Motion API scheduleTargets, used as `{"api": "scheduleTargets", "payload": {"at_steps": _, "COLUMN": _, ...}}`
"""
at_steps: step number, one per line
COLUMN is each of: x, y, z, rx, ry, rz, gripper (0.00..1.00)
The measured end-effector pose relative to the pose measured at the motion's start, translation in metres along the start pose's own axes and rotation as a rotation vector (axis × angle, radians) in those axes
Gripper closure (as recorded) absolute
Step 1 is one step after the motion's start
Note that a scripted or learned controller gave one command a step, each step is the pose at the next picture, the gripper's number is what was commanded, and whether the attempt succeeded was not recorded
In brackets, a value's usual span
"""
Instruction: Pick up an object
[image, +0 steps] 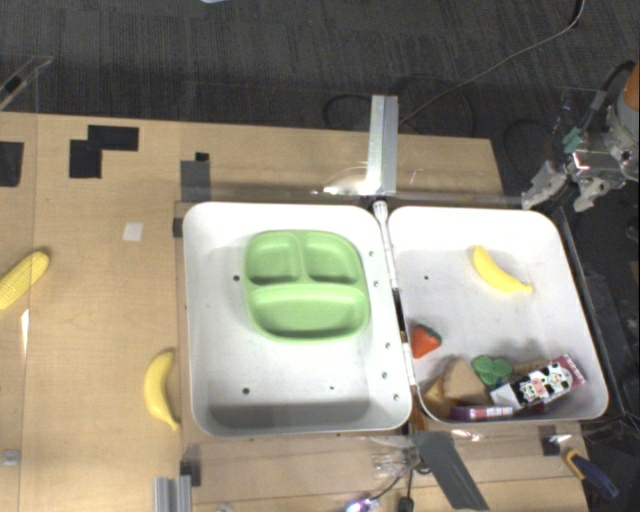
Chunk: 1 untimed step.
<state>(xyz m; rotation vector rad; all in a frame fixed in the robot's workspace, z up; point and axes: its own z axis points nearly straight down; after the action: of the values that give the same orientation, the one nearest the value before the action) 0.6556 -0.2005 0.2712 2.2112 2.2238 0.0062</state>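
Observation:
The right bin (560, 300) holds a yellow banana (500, 272) near its far side. A red strawberry (425, 341) lies by the divider. Along the near wall sit a brown piece (460, 380), a green toy (490, 368) and a black-and-white patterned box (546, 383). My gripper (562, 190) hovers outside the bin, just past its far right corner, well above the bench. Its two fingers are spread apart with nothing between them.
A green divided plate (305, 283) lies in the left bin (210, 330). On the bench to the left, another banana (160, 388) and a yellow corn cob (22, 280) rest outside the bins. A metal post (384, 145) stands behind the divider.

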Motion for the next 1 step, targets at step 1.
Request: {"api": "scheduleTargets", "payload": {"at_steps": 1, "x": 0.0438, "y": 0.0066, "z": 0.1826, "rx": -0.003, "ry": 0.000, "rz": -0.046, "gripper": 0.00}}
